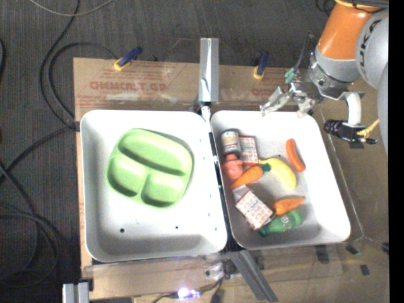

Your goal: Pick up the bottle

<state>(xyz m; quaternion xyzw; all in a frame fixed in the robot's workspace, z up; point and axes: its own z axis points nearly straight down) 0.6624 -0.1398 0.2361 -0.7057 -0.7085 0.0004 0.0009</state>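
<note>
Green divided plate [150,167] in the left bin [95,232]. Right bin [331,223]: small jar [230,141], carton [249,149], carrot [247,175], banana [283,172], sausage [295,154], second carton [253,208], second carrot [288,204]; green bottle [281,224] on its side near the front wall. Gripper [287,101] over the right bin's far rim, well apart from the bottle, fingers spread, nothing between.

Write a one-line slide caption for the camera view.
Gripper poised over the right bin's far rim, while the green bottle lies among toy food at the near edge; green tray in left bin.
</note>
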